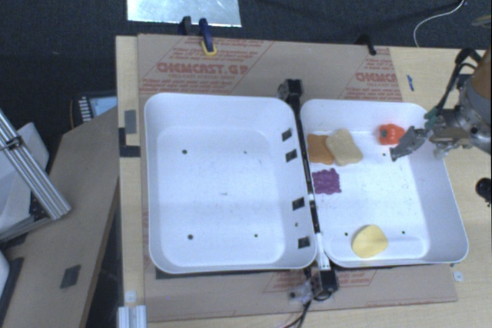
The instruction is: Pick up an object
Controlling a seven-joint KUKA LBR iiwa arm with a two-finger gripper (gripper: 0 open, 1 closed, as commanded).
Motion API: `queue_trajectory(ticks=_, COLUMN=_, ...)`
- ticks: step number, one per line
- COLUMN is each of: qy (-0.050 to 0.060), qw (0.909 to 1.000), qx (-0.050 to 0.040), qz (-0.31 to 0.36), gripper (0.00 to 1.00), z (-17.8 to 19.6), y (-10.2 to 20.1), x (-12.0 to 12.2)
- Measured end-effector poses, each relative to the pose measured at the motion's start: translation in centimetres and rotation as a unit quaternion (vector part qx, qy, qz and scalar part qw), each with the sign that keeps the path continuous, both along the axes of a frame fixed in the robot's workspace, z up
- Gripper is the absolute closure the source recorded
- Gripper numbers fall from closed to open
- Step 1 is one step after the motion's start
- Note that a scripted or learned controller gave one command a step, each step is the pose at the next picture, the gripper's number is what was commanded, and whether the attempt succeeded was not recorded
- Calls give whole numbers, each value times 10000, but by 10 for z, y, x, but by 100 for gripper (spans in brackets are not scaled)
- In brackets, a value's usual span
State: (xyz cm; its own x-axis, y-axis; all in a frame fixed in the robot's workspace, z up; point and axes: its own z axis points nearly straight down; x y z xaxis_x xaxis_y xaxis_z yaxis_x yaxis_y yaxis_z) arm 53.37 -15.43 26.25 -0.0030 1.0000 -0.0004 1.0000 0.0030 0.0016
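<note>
I find the grey two-finger gripper (401,147) over the right white plastic bin's (438,215) far right edge — nothing between its fingers, spacing unreadable — beside the small orange-red object (390,134), presumably its target.

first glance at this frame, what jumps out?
The bright orange-red object near the far right of the right bin, with the gripper just beside it at that bin's right edge. Then the yellow piece at the near side, and the tan pieces with a purple patch along the divider. The left bin shows bare white floor.
</note>
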Motion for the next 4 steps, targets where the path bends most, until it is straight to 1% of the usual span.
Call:
queue_trajectory(ticks=1, qy=-16, qw=10000, qx=-4, qz=14, gripper=100, z=11, y=0, x=1)
queue_trajectory(ticks=2, qy=-76, qw=10000, qx=-11, qz=26, gripper=100, z=128, y=33, x=7)
queue_trajectory(ticks=3, qy=-53, qw=10000, qx=10, qz=55, gripper=100, z=202, y=117, x=15)
queue_trajectory(ticks=4, qy=-30, qw=10000, qx=11, qz=29, gripper=100, z=251, y=172, x=-2)
